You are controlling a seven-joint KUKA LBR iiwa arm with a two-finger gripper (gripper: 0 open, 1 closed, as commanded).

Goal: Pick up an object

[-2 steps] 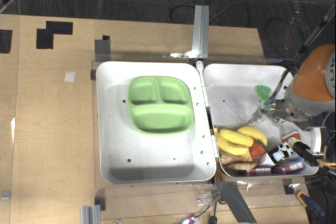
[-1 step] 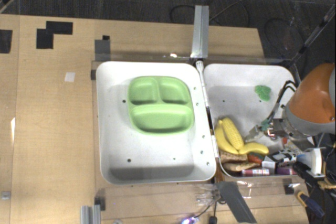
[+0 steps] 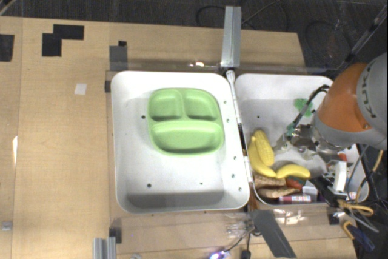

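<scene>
The arm [image 3: 357,109] comes in from the right and its bulk covers much of the right bin [image 3: 273,85], so the pincer [image 3: 297,141] beneath it is mostly lost in shadow and wiring; I cannot tell whether it is released or clenched, nor whether it has anything in it. It sits low over the right bin's middle, just beside the heap at the near edge. That heap is hard to sort out: a corn cob [image 3: 261,151] lies against the bin's left wall, a banana [image 3: 293,171] is just right of it, and under them are darker, brownish and reddish things [image 3: 285,188] too jumbled to name. The left bin [image 3: 130,148] holds a green divided plate [image 3: 184,119], lying flat toward its far side. Both bins rest side by side on the wooden desk [image 3: 54,130].
</scene>
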